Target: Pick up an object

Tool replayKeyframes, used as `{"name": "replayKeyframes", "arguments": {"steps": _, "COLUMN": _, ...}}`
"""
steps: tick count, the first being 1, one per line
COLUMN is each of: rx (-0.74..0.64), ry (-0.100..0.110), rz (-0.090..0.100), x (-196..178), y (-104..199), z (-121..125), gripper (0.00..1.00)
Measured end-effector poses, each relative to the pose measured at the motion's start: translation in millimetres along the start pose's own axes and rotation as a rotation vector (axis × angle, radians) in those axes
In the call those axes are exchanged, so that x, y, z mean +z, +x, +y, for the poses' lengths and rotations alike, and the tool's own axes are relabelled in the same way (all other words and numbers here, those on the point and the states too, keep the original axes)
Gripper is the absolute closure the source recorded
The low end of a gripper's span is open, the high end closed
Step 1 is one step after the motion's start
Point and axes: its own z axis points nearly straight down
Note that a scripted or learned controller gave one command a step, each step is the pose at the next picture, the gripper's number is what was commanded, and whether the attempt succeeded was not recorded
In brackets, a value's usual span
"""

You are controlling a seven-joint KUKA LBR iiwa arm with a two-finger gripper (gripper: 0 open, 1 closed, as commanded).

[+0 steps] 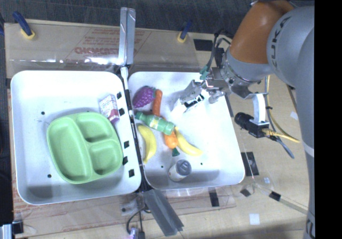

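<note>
Two bins on the tabletop. My pincer (pixel 191 98) hovers right of the orange carrot (pixel 157 102), nothing between its fingers, which stand narrowly apart; the candidate objects cluster left of it.

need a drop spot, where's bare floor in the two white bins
Left white bin: bare along its far side, beyond the green divided plate. Right white bin: bare on the right, past the yellow bananas. Crowded by the divider: purple grapes, green bottle.
</note>
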Motion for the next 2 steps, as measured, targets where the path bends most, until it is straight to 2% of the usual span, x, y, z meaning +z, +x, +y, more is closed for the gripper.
{"name": "replayKeyframes", "arguments": {"steps": 1, "rx": 0.004, "ry": 0.001, "rz": 0.0, "x": 62.2, "y": 9.7, "z": -43.2, "gripper": 0.0}}
{"name": "replayKeyframes", "arguments": {"steps": 2, "rx": 0.031, "ry": 0.001, "rz": 0.0, "x": 142.6, "y": 1.9, "z": -61.7, "gripper": 0.0}}
